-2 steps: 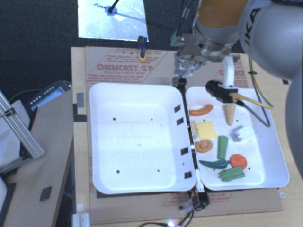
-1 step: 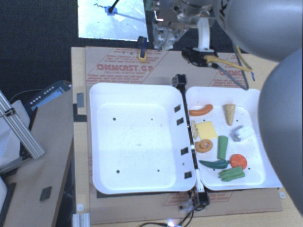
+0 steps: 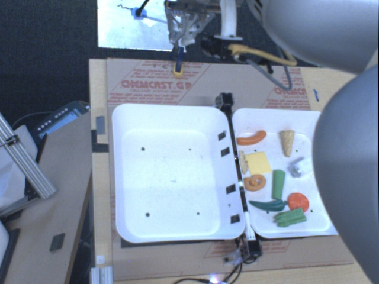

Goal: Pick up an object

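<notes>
**White bins, and the end effector far from the toys**

White plastic forms both bins; take the black hinge strip (image 3: 232,158) between them as the landmark. From the fixed overhead camera, the left bin (image 3: 127,218) lies on one side of that strip. The right bin (image 3: 308,118) on the other side holds the task's candidates: an orange sausage (image 3: 251,138) nearest the strip's far end, a yellow block (image 3: 258,163) just beside the strip, a green pepper (image 3: 267,205), a red tomato (image 3: 298,201) and a tan cone (image 3: 287,142) further off.

The end effector (image 3: 180,40) hangs well beyond the strip's far end, above the cardboard surface (image 3: 154,83), with a small blue-and-yellow piece (image 3: 177,63) directly under its tip. Whether its fingers are apart or together I cannot tell.

Judging by this, the pick is at the approach stage. The next move calls for travelling over the right bin and descending on one well-separated toy.
</notes>
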{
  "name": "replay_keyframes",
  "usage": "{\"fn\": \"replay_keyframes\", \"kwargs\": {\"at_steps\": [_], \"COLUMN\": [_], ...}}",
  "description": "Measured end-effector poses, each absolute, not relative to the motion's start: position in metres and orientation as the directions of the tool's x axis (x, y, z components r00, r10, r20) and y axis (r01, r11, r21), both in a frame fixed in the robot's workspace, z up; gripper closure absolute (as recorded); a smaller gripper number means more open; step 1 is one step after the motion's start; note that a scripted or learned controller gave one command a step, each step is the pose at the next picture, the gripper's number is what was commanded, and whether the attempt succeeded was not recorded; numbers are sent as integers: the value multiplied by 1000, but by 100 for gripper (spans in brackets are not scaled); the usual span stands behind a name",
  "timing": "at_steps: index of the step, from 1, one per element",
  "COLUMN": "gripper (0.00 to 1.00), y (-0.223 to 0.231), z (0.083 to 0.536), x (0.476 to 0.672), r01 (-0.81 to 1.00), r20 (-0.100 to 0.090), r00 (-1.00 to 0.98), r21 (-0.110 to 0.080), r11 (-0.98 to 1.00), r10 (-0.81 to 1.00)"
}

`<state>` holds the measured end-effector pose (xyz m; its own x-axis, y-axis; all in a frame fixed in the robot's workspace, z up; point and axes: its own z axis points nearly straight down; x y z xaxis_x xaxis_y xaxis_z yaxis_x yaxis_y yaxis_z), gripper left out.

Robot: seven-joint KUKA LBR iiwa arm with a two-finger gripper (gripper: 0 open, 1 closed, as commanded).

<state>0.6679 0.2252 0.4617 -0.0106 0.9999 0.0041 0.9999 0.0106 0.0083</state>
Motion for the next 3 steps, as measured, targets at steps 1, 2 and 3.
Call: {"fn": "replay_keyframes", "kwargs": {"at_steps": [1, 2, 3], "gripper": [100, 100, 100], "y": [235, 234, 234], "z": [478, 488, 500], "x": [669, 668, 668], "r01": [1000, 1000, 1000], "r20": [1, 0, 1], "r00": [-6, -7, -8], "r21": [4, 3, 3], "r11": [6, 7, 8], "r10": [1000, 1000, 1000]}}
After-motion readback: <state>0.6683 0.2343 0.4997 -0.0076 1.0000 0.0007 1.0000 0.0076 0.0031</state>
